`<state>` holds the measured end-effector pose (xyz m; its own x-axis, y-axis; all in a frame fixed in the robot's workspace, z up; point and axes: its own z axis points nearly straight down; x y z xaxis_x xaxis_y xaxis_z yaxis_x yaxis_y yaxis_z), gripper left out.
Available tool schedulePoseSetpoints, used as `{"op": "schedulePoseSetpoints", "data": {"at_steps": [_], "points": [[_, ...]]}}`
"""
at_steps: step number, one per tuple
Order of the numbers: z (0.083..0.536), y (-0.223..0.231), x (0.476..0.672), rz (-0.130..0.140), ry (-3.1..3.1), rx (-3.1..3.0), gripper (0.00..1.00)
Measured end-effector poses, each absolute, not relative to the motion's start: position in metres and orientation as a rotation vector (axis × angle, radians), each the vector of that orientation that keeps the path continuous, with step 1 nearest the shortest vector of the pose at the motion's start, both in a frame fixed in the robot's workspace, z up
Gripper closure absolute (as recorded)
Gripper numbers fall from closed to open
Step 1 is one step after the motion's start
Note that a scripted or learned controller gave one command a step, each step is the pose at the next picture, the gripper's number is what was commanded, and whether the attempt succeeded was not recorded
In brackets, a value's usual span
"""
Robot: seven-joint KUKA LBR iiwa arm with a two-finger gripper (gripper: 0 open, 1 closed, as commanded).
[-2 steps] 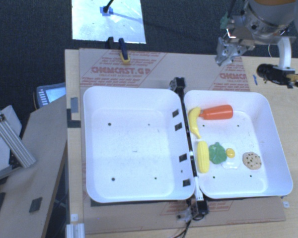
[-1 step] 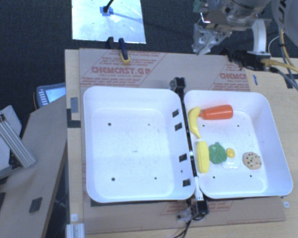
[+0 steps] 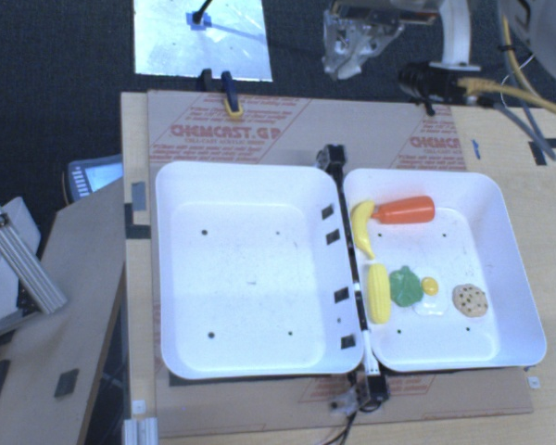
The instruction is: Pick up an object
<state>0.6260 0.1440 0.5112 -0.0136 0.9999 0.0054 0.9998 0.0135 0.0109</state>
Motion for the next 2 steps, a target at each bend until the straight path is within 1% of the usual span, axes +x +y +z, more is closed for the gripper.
{"op": "schedulePoseSetpoints", "data": {"at_steps": [1,2], "points": [[0.453,0.194,0.611,-0.003,2.233,2.213,1.00],[0.397,0.237,0.573,-0.006,2.234,2.214,1.00]]}}
